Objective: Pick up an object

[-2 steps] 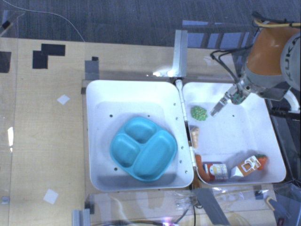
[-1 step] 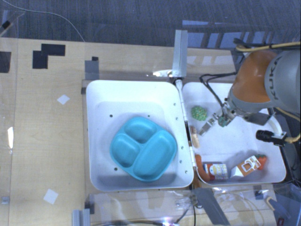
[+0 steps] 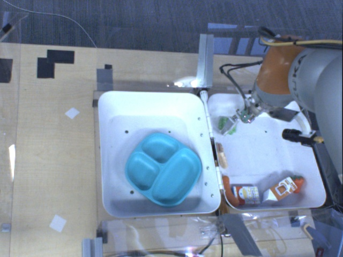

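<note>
The hand (image 3: 245, 115) hangs just beside a small green packet (image 3: 225, 124); its grip I can't make out.

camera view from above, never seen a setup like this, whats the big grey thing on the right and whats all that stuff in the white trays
The big grey thing with the orange band is a robot arm, reaching in from the right of the picture. A single camera fixed above the bench looks down on it at a slant. At the arm's tip is its hand, a small two-finger grabber, low over the far left corner of the right bin. A small green item lies right next to it; I cannot tell whether the hand has hold of it.

The bench carries two shallow white bins side by side. The left bin holds a blue divided plate with three compartments. Along the near edge of the right bin lie a small can-like item and an orange and white carton-like item. They are too small to identify further.
</note>
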`<action>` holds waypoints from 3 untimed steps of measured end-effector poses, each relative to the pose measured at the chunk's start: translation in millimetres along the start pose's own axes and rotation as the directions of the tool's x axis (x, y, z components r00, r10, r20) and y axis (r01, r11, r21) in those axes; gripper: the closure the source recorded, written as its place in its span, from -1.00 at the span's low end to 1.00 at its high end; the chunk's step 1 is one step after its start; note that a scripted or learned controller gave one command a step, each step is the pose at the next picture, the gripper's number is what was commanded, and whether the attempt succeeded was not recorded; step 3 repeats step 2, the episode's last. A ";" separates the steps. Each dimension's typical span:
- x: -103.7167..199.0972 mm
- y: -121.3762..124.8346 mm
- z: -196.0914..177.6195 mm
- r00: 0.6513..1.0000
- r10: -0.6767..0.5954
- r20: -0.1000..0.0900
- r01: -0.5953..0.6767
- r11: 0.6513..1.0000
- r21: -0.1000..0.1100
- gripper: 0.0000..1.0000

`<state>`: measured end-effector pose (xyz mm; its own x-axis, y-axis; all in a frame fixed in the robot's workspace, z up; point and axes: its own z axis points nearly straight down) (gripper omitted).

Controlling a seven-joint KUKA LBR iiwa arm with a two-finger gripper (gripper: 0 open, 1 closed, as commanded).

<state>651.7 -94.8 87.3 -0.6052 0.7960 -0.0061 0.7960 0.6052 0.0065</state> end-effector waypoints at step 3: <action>101.3 9.1 -100.2 1.000 0.027 -0.002 -0.027 1.000 -0.001 1.00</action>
